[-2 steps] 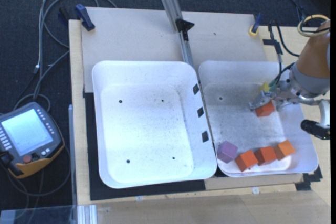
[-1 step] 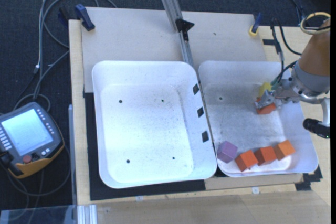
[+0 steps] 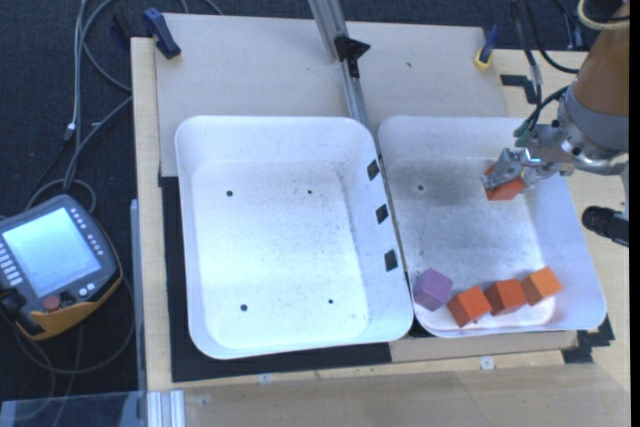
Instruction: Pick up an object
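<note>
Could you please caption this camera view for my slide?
Claw grips an orange block above the right bin; four blocks line its near edge.

Grey arm (image 3: 590,120) with orange band; black cables; silvery metal gripper (image 3: 512,171).

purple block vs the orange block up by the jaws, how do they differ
The purple block is lilac; the orange block at the gripper is orange-red. The purple block lies at the right bin's near edge beside three other orange blocks; the orange block sits apart, farther back, between the jaws. Both are small cubes over the right bin.
</note>
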You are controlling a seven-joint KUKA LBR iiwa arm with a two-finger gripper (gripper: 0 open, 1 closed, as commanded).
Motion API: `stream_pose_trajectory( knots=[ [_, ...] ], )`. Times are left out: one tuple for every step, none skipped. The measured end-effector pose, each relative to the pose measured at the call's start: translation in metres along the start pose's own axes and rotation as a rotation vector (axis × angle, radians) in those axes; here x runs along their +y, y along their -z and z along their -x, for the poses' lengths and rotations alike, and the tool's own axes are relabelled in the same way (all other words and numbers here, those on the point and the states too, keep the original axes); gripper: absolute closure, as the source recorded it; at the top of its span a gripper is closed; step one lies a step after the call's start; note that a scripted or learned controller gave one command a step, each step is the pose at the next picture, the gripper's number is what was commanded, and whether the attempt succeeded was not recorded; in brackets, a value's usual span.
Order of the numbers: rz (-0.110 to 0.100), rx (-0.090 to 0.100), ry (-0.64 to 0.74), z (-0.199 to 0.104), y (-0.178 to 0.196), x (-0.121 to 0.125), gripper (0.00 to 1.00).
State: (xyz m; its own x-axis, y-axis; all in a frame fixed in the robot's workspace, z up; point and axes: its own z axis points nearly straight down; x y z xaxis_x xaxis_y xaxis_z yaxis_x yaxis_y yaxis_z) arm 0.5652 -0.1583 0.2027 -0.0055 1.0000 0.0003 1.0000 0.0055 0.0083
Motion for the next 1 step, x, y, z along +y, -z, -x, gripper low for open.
stream_pose_trajectory(
  knots=[
    [-0.011,0.004,0.0,-0.0558,0.0249,-0.0445,1.0]
  ],
)
